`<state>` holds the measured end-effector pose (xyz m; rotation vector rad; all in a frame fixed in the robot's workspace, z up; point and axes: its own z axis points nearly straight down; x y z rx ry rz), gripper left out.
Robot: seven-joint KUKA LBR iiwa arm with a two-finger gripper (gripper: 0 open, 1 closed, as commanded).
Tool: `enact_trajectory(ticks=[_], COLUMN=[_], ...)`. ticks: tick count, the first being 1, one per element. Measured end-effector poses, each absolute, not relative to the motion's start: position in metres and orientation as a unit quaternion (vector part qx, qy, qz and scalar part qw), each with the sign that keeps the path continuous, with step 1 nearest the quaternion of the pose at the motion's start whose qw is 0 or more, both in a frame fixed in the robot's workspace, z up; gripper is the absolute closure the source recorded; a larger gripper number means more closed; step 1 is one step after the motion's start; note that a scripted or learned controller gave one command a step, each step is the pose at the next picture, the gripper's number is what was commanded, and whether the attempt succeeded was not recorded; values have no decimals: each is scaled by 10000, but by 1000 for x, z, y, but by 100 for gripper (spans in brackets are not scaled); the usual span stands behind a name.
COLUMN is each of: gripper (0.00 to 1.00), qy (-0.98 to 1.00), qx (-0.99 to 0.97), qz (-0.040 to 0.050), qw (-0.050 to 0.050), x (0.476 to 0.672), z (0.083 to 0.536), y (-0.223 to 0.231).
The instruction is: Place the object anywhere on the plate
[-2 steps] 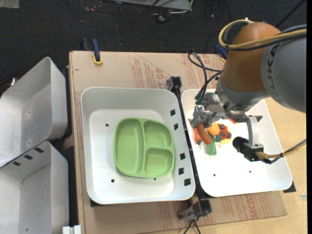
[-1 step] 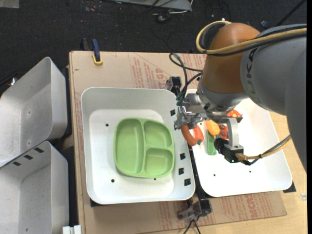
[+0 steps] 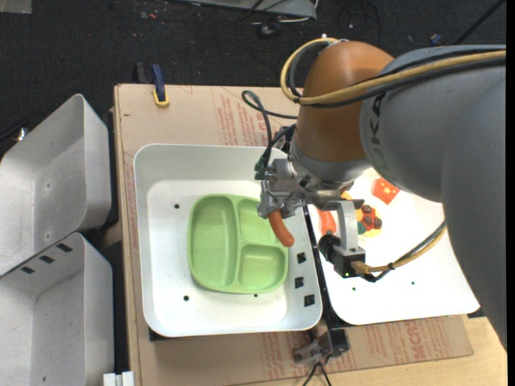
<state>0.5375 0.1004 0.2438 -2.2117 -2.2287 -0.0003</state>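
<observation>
Since the sausage (image 3: 281, 228) looks like a small toy hot dog, I'd judge it light, fairly stiff, smooth-skinned and a bit slippery on its rounded sides; not fragile. Best hold is across the middle of its length, pads on the two long sides, so it can't pivot or squirt out endways.

Gripper (image 3: 275, 209) sits under the orange wrist, low over the left bin (image 3: 153, 215). Sausage's upper end runs up into the gripper at about 11 o'clock from its own centre; its lower end sticks out toward 5 o'clock. It looks pinched at that upper end, so I read the gripper as clenched on the sausage, though the contact itself is partly hidden by the gripper body. End grip, not mid grip, so it may swing or slip.

Sausage hangs at the plate's (image 3: 217, 248) 2 o'clock edge, over the rim between the upper-right and lower-right compartments. Can't tell whether its lower tip touches the plate or floats just above it.

Plate is green, three compartments, centred in the left bin. Other small toys (image 3: 370, 215) lie in the right bin (image 3: 418, 296), at 3 o'clock from the gripper, well apart from the plate.

Judgement: placement is close; a release here likely lands it on the rim or just inside, with some risk of rolling off toward 3 o'clock.
</observation>
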Motion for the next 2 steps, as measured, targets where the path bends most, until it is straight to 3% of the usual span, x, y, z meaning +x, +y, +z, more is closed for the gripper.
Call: enact_trajectory(ticks=[1, 2], gripper=[100, 0], qy=[-7088, -7079], qx=[-7054, -7063], qz=[14, 10], qw=[12, 5], x=[536, 537], z=[226, 227], y=[126, 124])
